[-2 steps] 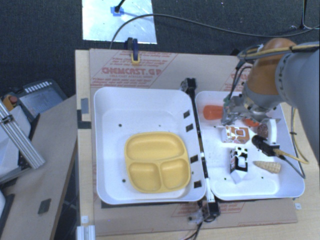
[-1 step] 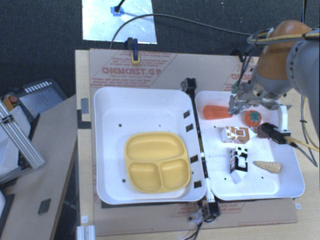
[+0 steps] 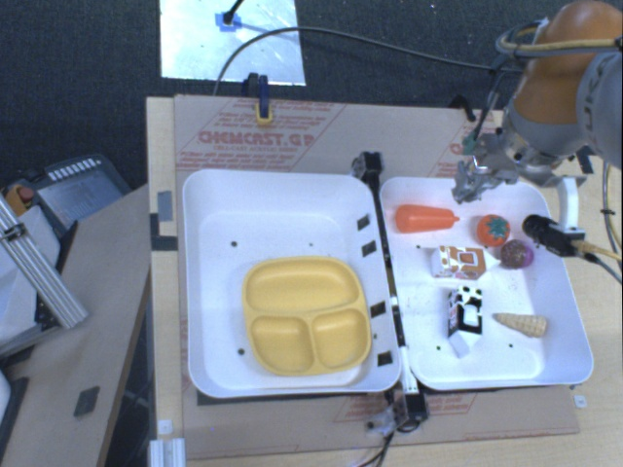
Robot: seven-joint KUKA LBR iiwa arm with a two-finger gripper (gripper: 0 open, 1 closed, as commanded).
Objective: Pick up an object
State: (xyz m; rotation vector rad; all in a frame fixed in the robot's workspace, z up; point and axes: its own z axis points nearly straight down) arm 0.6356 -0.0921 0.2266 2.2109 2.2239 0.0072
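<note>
Camera view puts our gripper [image 3: 469, 185] over the far edge of the right bin [image 3: 560, 363], just beyond the carrot [image 3: 425, 219] and touching nothing. We cannot tell how the pincer stands at this angle.

We judge the carrot the likeliest pick, being nearest. It lies flat at the bin's far end, close to the divider, with its long axis running across the bin: the blunt end points at the left bin [image 3: 209, 261], the taper at the tomato [image 3: 493, 229].

It looks like a hollow plastic toy, so we expect it to be light, stiff and rather slick. We would close across the thick middle, square to the long axis; on the taper it could squirt out.

The carton [image 3: 459, 261], cow [image 3: 466, 311], cone [image 3: 521, 325] and purple ball [image 3: 517, 254] lie nearer us. A yellow tray [image 3: 306, 314] sits in the left bin.
</note>
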